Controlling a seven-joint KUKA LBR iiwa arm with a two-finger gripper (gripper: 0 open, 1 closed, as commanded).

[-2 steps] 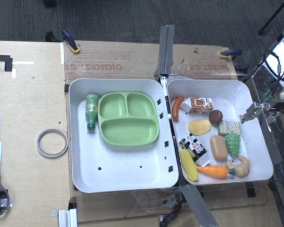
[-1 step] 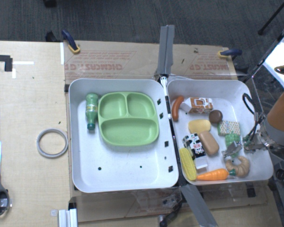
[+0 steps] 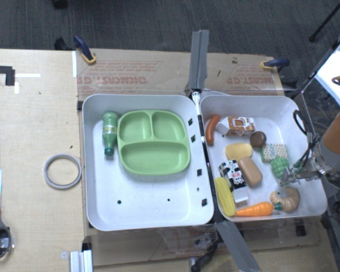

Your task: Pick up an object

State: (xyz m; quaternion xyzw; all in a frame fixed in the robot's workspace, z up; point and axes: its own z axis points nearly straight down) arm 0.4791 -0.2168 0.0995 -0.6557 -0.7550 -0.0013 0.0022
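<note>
**Right bin, gripper at the near-right corner: entry for one moment**

Item 1. The gripper (image 3: 289,177) was recorded low over the right bin (image 3: 283,103), near its right wall, entering from the right. Whether it was spread or pressed together could not be told; its tip was small and confused with cables. Nothing was seen pinched in it.

Item 2. Nearest objects: a green leafy piece (image 3: 280,166), touching or just beside the tip on its left, and a tan rounded object (image 3: 288,199), just below it toward the near rim. Either was judged the likeliest target; which one could not be settled.

Item 3. An orange carrot (image 3: 254,210) was noted along the near rim, long axis running left to right, its leafy end toward the tan object. A yellow corn cob (image 3: 225,196) lay left of it, long axis running front to back.

Item 4. Further left, well apart from the tip: a tan bread-like loaf (image 3: 250,171), a black-and-white carton (image 3: 232,173), a brown ball (image 3: 257,139).

Item 5. The left bin (image 3: 141,208) held a green divided plate (image 3: 154,141) and a green bottle (image 3: 109,132).

Obscured: the arm's wrist was cut off at the right edge.
</note>
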